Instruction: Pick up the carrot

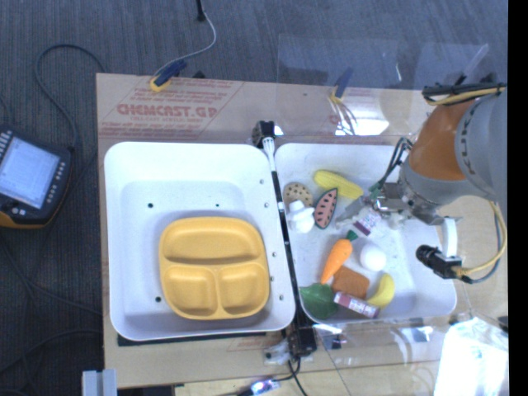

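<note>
Orange carrot (336, 259) lies loose just left of the white egg (374, 258) as the gripper (368, 219) hovers just above that egg, its grip unreadable from here, the approach underway, and next likely a short descent leftward.

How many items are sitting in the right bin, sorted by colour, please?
Orange: 1, the carrot
Yellow: 2, the corn-like piece and the banana
White: 2, the egg and a small white piece
Brown: 2, the cookie and a brown block
Green: 1, a leaf
Red and green: 1, the watermelon slice
Total: 9 clearly told apart
</note>
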`<action>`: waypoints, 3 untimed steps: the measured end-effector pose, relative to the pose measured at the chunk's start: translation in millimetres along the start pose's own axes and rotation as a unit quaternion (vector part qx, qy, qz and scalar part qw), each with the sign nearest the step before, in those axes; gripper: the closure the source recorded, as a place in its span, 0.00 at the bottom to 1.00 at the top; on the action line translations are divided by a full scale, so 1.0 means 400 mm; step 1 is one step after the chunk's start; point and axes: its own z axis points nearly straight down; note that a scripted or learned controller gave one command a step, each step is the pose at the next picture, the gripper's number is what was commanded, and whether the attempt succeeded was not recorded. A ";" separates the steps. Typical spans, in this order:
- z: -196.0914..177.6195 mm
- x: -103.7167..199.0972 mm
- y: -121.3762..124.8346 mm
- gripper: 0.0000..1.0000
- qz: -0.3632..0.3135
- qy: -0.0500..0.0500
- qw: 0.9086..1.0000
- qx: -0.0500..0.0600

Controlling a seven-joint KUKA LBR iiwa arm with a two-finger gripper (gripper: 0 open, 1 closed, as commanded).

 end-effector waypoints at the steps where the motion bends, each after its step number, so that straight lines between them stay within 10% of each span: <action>1: 0.008 0.112 -0.208 0.00 0.082 -0.002 0.997 -0.006; 2: -0.021 0.107 -0.204 1.00 0.083 -0.003 0.997 -0.008; 3: -0.286 0.228 -0.235 1.00 0.136 0.001 0.991 -0.002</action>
